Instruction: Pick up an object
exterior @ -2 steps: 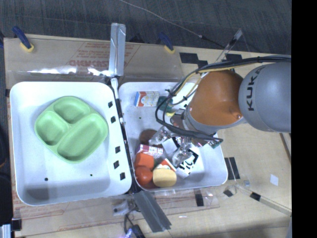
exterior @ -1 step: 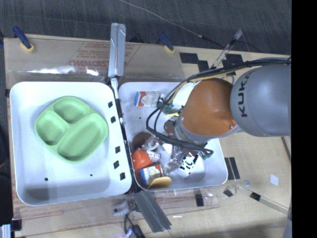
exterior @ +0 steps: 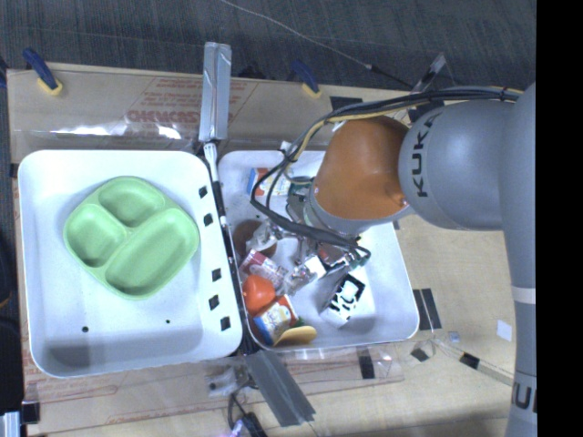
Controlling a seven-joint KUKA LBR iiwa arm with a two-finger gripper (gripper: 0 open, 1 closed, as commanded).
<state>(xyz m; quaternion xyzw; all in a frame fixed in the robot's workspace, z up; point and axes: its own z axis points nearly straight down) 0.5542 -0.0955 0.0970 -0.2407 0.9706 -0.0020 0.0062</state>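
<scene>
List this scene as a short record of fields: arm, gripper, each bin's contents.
arm: grey with an orange band, reaching from the right over the right bin
gripper: low among the clutter in the right bin; grasp not clear
left bin: holds a green divided plate
right bin: jumbled small items, including an orange round object and a black-and-white box
</scene>
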